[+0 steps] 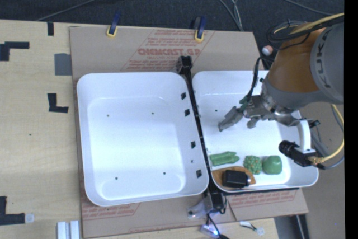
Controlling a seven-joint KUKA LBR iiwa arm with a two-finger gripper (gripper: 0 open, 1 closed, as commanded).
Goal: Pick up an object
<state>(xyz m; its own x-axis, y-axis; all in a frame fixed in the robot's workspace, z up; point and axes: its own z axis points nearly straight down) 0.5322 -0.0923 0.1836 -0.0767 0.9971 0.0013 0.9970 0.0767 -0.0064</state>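
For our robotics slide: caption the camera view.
Open gripper hovers in the right bin above green objects and a black one.

Green pickle (224, 158), broccoli (253, 163), green ball (272, 165), black block (236, 178) lie clustered.

A: What's hidden in the right bin (235, 82)?
B: Arm (305, 67) covers its far right corner; arm itself cut off at the pic's right edge.
A: Black object (236, 178) near its front wall?
B: Too small to ID.
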